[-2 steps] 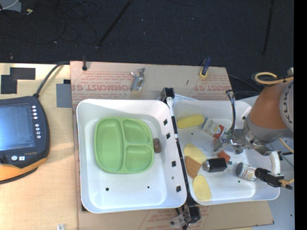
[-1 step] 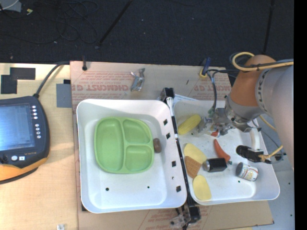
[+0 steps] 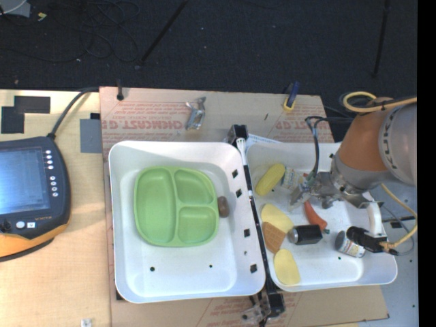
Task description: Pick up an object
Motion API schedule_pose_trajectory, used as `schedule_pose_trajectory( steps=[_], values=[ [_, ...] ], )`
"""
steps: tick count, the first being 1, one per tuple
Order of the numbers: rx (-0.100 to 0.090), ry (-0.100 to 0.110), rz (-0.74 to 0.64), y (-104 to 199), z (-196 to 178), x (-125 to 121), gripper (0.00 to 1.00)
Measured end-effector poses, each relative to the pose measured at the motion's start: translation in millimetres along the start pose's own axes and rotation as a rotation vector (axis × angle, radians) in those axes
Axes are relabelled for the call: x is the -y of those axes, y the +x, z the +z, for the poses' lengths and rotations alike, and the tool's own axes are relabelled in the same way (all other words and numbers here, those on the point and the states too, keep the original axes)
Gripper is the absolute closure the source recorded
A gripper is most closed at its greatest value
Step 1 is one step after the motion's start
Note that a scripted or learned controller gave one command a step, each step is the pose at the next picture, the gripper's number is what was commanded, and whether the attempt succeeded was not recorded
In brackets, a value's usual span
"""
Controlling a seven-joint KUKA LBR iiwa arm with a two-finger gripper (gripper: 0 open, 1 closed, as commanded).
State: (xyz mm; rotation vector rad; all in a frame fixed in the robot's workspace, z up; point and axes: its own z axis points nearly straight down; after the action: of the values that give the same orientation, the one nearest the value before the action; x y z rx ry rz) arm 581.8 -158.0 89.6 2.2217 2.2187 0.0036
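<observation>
Nearest the camera in the right bin [image 3: 381, 272], a yellow piece [image 3: 287, 267] lies towards the front wall, in front and to the left of the orange piece [image 3: 314, 214]. A tan wedge [image 3: 274, 237] sits left of the orange piece and a little nearer. A black cylinder [image 3: 306, 234] lies on its side just in front of the orange piece. A pale yellow slice [image 3: 275, 216] lies left of it, touching the wedge. The orange piece itself lies slantwise on the bin floor near the bin's middle. Its far end runs up to the gripper [image 3: 310, 195], which hangs just behind it. Whether the gripper is open or closed cannot be told, nor whether it touches the piece. Behind and to the left of the orange piece lies an oval yellow fruit [image 3: 270, 178]. Well to the left of it, in the left bin [image 3: 136, 278], rests a green divided plate [image 3: 175, 206] with a small brown lump [image 3: 223, 206] against its right edge. Both bins stand on a cardboard sheet [image 3: 225, 111] on the tabletop [image 3: 82, 264]. Far to the left of the orange piece sits a handheld control screen [image 3: 27, 189].
</observation>
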Motion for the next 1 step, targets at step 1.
schedule_pose_trajectory(
  steps=[1],
  values=[
    [0.001,-0.002,0.0,-0.9,-0.7,36.7,0.0]
  ],
)
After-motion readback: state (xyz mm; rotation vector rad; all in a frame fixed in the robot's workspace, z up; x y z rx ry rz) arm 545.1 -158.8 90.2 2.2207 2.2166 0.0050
